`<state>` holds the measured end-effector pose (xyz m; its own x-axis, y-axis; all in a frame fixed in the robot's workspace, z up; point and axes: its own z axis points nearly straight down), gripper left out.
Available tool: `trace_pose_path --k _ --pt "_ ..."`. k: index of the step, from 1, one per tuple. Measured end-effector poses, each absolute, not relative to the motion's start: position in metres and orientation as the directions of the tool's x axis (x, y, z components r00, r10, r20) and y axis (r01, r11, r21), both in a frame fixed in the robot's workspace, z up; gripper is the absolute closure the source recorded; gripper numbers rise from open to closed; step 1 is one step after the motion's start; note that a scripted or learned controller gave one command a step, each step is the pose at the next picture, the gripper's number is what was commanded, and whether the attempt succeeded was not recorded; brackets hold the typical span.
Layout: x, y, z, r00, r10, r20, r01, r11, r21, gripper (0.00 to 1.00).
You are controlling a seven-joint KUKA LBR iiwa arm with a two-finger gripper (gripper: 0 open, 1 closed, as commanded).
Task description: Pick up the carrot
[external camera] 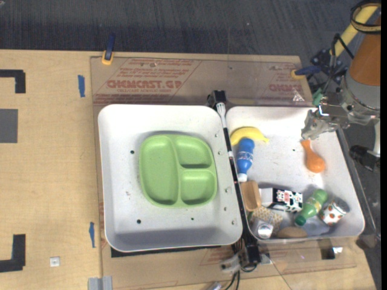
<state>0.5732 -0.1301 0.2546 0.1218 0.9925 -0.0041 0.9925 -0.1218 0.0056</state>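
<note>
Down front we've got a clutter of bottles (311,203); past them the carrot (314,159) lies in the right bin (275,116) near its right wall. Above it hangs the gripper (315,125); we can't tell if it's clamped, so we'd lift slow and straight.

A robotics test lab: two shallow white bins (115,162) sit side by side on a cardboard-covered bench (48,162) marked with black and blue tape. A grey-and-orange industrial arm (366,65) reaches in, trailing cables.
</note>
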Motion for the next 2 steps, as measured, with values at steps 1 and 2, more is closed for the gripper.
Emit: trace_pose_path --k 1,2 --pt "0.538 -0.221 0.274 -0.215 0.977 -0.009 0.977 0.215 0.005 1.0" --pt "0.524 -0.217 0.256 -0.626 0.78 0.0 0.78 0.626 0.0 1.0"
